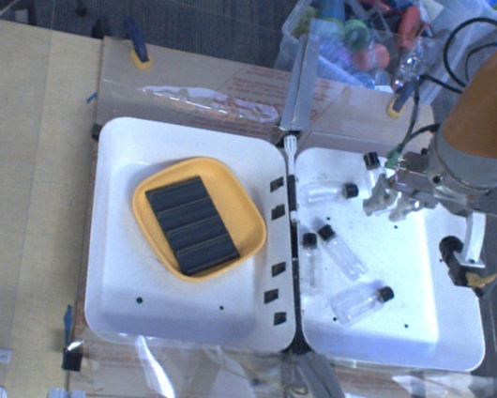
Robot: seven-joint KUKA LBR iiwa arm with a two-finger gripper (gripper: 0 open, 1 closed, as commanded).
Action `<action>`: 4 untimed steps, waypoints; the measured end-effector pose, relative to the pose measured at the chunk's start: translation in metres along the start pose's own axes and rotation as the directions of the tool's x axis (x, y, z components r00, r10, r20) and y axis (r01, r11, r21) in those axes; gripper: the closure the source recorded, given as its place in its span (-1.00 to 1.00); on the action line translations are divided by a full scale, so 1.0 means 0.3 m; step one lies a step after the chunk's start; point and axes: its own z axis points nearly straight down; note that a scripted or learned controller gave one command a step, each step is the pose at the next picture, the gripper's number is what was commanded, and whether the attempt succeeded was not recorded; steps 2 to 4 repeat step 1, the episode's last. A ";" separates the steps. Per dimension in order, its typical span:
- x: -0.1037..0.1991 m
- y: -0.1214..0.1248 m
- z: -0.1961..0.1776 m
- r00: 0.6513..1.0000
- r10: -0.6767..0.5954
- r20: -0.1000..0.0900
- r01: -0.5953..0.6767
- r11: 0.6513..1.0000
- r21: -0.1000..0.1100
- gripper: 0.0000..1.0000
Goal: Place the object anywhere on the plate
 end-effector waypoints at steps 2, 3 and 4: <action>0.000 0.000 -0.001 1.000 0.000 0.000 0.000 1.000 0.000 -1.00; 0.000 0.000 -0.001 1.000 0.000 0.000 0.000 1.000 0.000 -1.00; 0.000 0.000 -0.001 1.000 0.000 0.000 0.000 1.000 0.000 -1.00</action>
